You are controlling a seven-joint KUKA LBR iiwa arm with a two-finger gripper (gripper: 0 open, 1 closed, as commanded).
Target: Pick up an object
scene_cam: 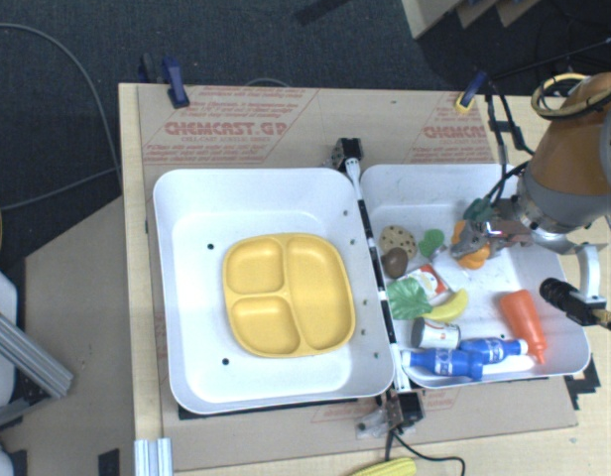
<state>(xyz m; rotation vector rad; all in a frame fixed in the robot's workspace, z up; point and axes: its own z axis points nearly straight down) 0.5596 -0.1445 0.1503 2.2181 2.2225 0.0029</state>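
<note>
The arm's fingers (476, 238) are hanging low over a small orange thing (473, 257) in the right bin (573, 360), seemingly getting ready to grab it, though I cannot tell if they are open or closed.

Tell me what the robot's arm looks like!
The arm is round and chunky, with an orange-brown band on top and a grey section below. Black cables run beside it. Its small, metal-looking gripper sits at the end, over the right bin.
</note>
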